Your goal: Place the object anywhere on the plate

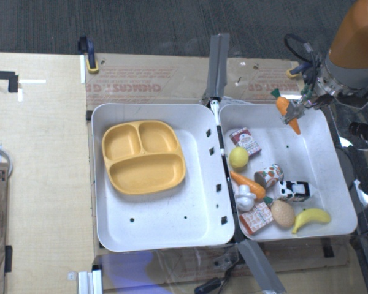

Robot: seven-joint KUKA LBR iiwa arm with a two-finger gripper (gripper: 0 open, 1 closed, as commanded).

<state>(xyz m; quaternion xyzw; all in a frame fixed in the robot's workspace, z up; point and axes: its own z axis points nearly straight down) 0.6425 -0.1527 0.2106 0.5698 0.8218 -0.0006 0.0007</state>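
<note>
the claw (296, 108) grips a small orange carrot (287, 112) above the right bin (331, 164). the yellow plate (144, 156) lies in the left bin (159, 225).

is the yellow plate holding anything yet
Not yet: all three compartments of the plate show bare yellow, and it sits alone in the left bin.

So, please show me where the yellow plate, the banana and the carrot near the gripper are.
yellow plate (144, 175): camera view, on the bare floor of its long front compartment.
banana (311, 218): camera view, on the middle of its curved body.
carrot near the gripper (286, 110): camera view, on its orange body.
</note>
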